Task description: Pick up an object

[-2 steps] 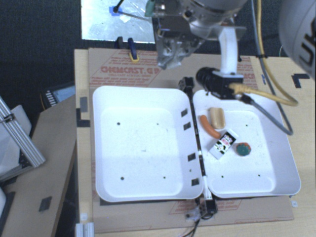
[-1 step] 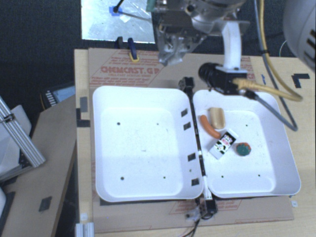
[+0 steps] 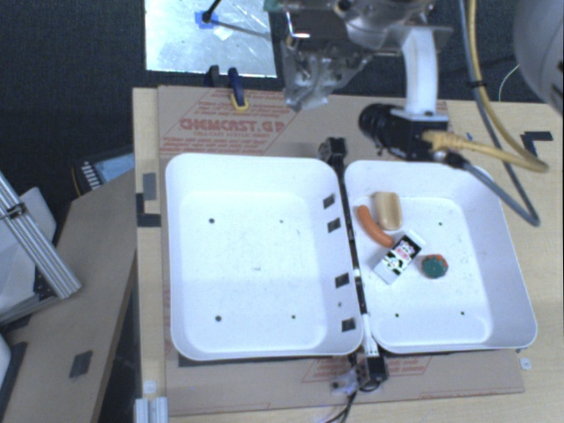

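The right bin (image 3: pixel 476 324) holds a small cluster near its far left part. An orange carrot-like piece (image 3: pixel 374 226) lies slanted beside a tan bread-like piece (image 3: pixel 387 210). Just in front of them lie a small white card or box with dark print (image 3: pixel 398 257) and a teal ball with a brown patch (image 3: pixel 434 266). My gripper (image 3: pixel 304 85) hangs high above the bench's far edge, behind the left bin (image 3: pixel 256 324) and well away from the objects. Nothing shows between its fingertips.
A cardboard sheet (image 3: pixel 220 123) with red print lies under both bins. A shiny metal plate (image 3: pixel 207 25) sits at the back left, and a yellow-blue clamp (image 3: pixel 238 91) stands at the cardboard's far edge. Aluminium framing (image 3: pixel 31 245) stands at the left.
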Available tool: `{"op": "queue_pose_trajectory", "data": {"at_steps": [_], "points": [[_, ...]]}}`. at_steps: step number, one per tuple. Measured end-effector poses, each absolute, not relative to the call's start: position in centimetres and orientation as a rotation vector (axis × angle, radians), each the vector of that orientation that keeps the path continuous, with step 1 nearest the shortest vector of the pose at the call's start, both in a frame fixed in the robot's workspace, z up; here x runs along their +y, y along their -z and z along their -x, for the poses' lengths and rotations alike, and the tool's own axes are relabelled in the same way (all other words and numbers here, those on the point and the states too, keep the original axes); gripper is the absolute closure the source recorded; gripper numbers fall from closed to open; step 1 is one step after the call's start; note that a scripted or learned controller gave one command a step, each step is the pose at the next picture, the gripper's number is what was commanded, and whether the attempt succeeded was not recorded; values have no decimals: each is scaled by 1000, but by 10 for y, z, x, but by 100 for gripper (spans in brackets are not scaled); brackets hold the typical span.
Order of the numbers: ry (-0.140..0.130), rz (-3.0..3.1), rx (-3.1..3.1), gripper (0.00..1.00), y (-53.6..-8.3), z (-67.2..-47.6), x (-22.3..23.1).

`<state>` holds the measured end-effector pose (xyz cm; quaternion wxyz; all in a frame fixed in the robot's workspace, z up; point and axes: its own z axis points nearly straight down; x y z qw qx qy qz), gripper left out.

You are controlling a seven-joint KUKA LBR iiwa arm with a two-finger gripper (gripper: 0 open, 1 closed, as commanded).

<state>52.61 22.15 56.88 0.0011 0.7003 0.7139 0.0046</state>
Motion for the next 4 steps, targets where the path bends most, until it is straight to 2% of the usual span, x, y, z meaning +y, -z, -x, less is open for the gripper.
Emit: {"op": "queue_pose_trajectory", "data": {"at_steps": [4], "points": [[-27,-2178,2258,100,-613,-527,222]]}}
